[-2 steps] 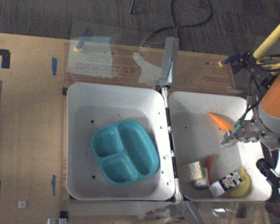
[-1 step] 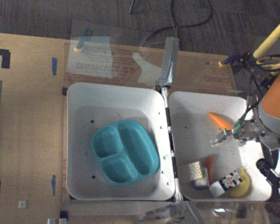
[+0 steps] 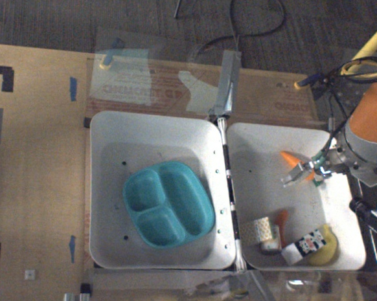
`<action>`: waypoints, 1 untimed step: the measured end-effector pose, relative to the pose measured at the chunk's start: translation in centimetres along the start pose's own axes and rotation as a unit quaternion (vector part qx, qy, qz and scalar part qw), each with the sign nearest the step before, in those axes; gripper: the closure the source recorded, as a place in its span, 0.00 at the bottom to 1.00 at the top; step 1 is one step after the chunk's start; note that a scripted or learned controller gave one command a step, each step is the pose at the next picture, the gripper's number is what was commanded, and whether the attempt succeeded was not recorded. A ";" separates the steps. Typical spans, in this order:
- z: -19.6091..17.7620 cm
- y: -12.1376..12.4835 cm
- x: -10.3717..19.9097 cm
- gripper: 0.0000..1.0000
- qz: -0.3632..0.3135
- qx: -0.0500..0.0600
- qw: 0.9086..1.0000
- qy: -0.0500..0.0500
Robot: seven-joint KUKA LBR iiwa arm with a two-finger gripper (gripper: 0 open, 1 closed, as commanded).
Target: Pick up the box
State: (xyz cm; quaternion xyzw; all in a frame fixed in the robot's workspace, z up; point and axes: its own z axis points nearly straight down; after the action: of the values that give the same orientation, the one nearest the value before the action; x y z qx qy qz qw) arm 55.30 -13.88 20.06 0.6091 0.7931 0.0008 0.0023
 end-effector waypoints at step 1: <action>9.0 -6.4 2.9 0.00 0.032 -0.009 0.999 -0.013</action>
State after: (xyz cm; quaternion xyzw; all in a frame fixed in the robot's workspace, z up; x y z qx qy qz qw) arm 48.46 -12.75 11.02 0.6337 0.7733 0.0001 0.0187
